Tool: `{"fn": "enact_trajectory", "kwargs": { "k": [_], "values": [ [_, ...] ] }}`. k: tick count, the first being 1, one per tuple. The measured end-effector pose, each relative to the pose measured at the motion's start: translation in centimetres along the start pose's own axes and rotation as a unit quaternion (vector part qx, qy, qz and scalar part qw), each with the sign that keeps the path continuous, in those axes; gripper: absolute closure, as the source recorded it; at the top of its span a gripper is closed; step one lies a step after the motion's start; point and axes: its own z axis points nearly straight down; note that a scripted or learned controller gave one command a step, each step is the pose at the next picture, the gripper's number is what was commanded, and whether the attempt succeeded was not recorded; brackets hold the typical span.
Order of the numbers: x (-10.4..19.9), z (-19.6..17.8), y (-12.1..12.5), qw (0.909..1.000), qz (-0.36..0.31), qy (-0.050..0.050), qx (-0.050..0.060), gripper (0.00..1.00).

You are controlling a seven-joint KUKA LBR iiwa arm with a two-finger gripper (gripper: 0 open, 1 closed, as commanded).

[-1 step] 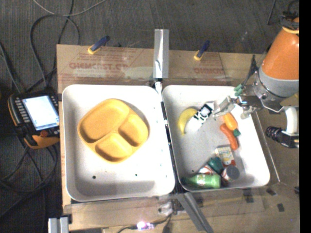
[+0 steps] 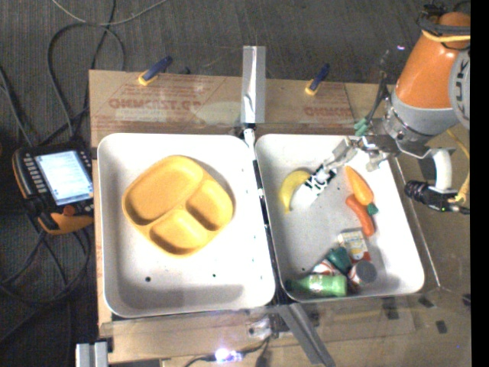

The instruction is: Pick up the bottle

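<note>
Bottle low in my right bin, tool up near the banana.

The green bottle [image 2: 322, 284] lies on its side against the right bin's [image 2: 409, 239] front wall, other small items crowding it. Open floor separates it from the carrot [image 2: 361, 197] and banana [image 2: 291, 187]. My tool [image 2: 327, 170] hovers beside the banana; I cannot tell its opening.

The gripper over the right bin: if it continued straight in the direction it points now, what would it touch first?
Probably the yellow banana. The gripper points down and toward the left of the view, and its tip is already over or beside the banana. Height above it is unclear from this slanted view.
</note>
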Motion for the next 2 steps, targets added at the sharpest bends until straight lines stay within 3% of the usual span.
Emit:
{"fn": "enact_trajectory", "kwargs": {
  "k": [1, 2],
  "values": [
    [4.2, -3.1, 1.6, 0.9960, 0.089, 0.001, 0.000, 0.00],
    [7.4, 5.0, -6.8, 0.9946, -0.103, 0.002, 0.001, 0.00]
  ]
}}
